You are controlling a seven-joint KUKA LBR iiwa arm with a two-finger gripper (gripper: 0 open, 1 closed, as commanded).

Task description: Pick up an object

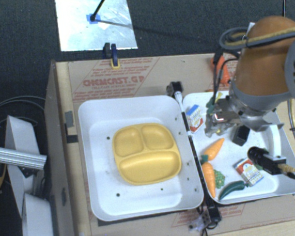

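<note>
Down on the bench, two shallow white bins sit side by side on a cardboard sheet printed with red lettering. The left bin (95, 146) holds a smooth yellow plastic plate (146, 153) with rounded corners, split into three compartments. The right bin (283, 189) is cluttered with toy food. A tapered orange carrot (214, 148) lies near its middle, its long axis slanting from lower left to upper right, thin tip toward the upper right. A second carrot (209, 179) with a green leafy top rests just below, running roughly up and down along the divider between the bins. A curved green pepper (230, 188) lies near the bin's front edge, a small red and white carton (250, 172) is to its right, and a small white milk-like carton (194, 118) stands near the bin's upper left corner. The grey arm with its orange band bends in from the right, wrist pointing down over the right bin, and the gripper (216, 124) hangs above the tapered carrot; whether its metal fingers are spread or pressed together I cannot tell.
</note>
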